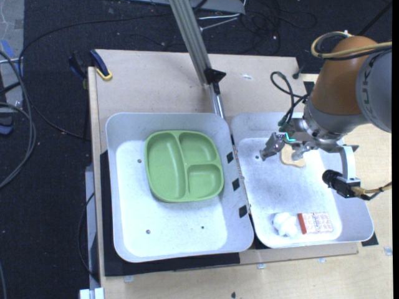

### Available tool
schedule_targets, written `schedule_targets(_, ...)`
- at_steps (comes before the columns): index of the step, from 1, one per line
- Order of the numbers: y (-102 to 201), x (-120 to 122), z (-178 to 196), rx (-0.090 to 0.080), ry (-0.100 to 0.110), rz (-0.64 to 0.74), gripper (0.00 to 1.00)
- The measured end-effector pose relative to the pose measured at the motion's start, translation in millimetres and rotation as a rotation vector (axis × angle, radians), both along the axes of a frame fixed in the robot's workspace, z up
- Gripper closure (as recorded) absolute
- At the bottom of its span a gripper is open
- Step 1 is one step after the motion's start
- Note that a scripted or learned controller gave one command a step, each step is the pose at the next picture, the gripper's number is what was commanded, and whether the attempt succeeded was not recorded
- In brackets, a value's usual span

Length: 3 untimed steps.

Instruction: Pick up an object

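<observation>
My gripper (285,152) hangs over the far part of the right bin (349,229), fingers spread apart, so it is open. A small tan object (293,159) lies on the bin floor directly under it, partly hidden by the wrist; I cannot tell whether the fingers touch it. Near the right bin's front edge lie a crumpled white object (285,223) and, just to its right, a small red and white box (317,222). In the left bin (124,229) sits a green divided plate (184,166).
A grey metal pole (193,33) slants down from the top to the gap between the bins. A black cable and connector (340,184) hang off the arm over the right bin. A blue and yellow tool (100,64) lies at the bench's far left corner.
</observation>
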State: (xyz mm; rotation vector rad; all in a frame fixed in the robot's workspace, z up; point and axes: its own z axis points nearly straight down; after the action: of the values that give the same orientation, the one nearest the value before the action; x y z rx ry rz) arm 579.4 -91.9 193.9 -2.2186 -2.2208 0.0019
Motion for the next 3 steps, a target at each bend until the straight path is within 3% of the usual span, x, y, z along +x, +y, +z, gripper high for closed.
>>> schedule_targets(1, -0.1, 0.5, 0.7, 0.0, -0.002, 0.0, 0.0)
schedule_targets(3, -5.1, 8.7, -103.6, -0.002, -0.002, -0.002, 0.0)
